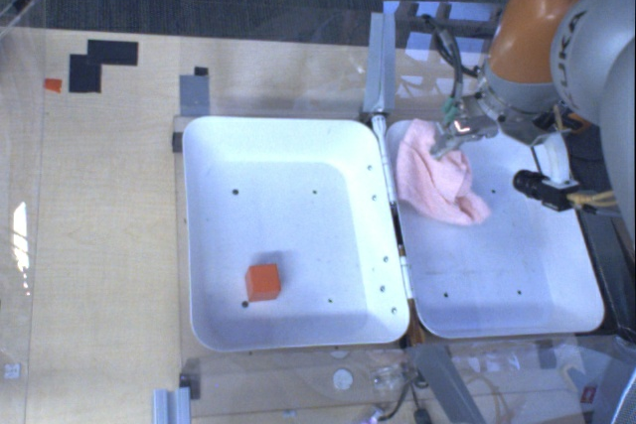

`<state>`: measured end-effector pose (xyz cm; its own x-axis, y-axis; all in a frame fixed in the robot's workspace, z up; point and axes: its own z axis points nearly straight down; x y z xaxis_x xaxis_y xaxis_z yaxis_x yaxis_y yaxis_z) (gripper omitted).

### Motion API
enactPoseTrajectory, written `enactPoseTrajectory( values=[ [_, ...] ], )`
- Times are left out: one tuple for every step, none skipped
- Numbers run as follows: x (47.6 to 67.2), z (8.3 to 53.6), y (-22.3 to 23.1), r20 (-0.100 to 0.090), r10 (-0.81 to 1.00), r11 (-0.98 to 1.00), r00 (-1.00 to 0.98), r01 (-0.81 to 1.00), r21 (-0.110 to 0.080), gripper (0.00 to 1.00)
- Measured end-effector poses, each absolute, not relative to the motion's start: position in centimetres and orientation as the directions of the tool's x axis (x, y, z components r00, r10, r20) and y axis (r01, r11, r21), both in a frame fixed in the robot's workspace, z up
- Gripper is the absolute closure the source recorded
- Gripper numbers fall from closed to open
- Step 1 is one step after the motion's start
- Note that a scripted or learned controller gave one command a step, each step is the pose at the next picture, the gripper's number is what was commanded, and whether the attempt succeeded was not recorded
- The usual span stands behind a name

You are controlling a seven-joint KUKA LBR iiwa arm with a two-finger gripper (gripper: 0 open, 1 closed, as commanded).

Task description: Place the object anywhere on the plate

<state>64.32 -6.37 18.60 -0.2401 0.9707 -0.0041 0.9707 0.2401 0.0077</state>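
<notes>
you are working with a crumpled pink cloth [434, 178] lying in the right shallow white bin [517, 298], toward that bin's 10 o'clock corner, with its left edge close against the metal divider rail [390, 204] between the bins. the two-finger gripper [455, 130] sits at the cloth's 1 o'clock end, where the fabric rises into a peak under it. you cannot tell from this view whether the tool is clenched on the fabric or released, so do not assume a hold.

expect the cloth to be light, soft and limp. it will sag, stretch and trail from any pinch point, and it is not fragile. take hold on a raised fold or bunched ridge, such as the peak at its upper end; a flat single layer is likely to slip out.

the cloth's long axis runs from about 11 o'clock to 5 o'clock, and it narrows to a tail at the 5 o'clock end. it has no fixed front.

a small orange block [263, 282] rests in the left shallow white bin [298, 139], toward 7 o'clock.
</notes>
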Motion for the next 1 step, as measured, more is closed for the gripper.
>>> enactPoseTrajectory(
  values=[
    [64.58, 22.69, -6.22, -0.005, 0.968, 0.249, -0.249, 0.968, 0.011, 1.0]
  ],
)
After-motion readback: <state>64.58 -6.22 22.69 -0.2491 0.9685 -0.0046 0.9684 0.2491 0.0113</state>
